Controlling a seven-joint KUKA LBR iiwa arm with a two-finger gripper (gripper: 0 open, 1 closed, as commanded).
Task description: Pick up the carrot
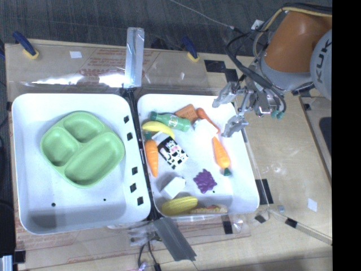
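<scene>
Two carrots lie in the right bin [248,179]. One carrot [220,152] rests by the bin's right wall, its green end pointing toward the front. The other carrot [151,157] lies along the left wall, just below a banana [157,127]. My gripper [229,112] hangs over the bin's back right corner, above and slightly behind the right-hand carrot. Its fingers are spread open with nothing between them: one fingertip [223,99] is near the back rim, the other [233,125] just above the carrot's thick end.
The right bin also holds a green bottle [171,121], an orange wedge [188,113], a white block [205,130], a cow-patterned box [173,152], purple grapes [205,180], a white cube [173,186] and a corn cob [179,205]. A green divided plate [82,147] sits in the left bin.
</scene>
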